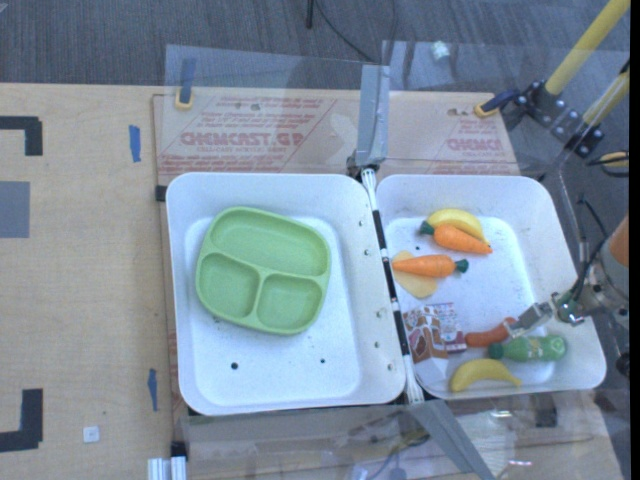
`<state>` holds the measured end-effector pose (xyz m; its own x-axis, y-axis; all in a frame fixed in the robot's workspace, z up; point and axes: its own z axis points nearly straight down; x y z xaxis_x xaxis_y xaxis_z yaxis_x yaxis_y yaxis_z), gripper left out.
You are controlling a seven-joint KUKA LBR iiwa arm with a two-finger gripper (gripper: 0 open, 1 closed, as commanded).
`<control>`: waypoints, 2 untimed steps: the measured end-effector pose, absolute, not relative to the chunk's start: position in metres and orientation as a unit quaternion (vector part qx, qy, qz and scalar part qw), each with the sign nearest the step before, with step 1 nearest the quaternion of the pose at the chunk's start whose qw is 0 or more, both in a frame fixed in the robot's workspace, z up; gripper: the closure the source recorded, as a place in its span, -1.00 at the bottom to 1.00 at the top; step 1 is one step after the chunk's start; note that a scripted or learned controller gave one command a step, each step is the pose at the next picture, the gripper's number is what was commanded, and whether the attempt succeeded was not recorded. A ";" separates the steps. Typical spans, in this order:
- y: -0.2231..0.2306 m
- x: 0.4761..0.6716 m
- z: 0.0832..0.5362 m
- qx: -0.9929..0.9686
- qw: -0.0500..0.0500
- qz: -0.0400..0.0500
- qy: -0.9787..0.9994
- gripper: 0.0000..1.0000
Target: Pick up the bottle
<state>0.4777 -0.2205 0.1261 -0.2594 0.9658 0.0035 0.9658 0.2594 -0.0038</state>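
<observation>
Bottle: the green bottle (530, 348) lies on its side near the front right corner of the right bin (548, 196), its length running left to right.
Neighbours: a yellow banana (483, 373) just in front of it, a red chilli (486, 337) touching or nearly touching its left end, a printed carton (432, 331) further left.
Pincer: the pincer (550, 312) hangs just above and behind the bottle; whether it is released or clenched cannot be told, and nothing shows in its grip.
Handling: likely a light, hollow plastic toy, stiff but smooth and round, so apt to roll or slip.
Hold: best taken across the mid-body, squarely over its long axis, clear of banana and chilli.
</observation>
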 end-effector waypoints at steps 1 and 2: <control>-0.216 0.484 0.090 -0.705 0.005 -0.007 -0.709 -1.00; -0.222 0.485 0.092 -0.565 -0.005 -0.004 -0.825 -1.00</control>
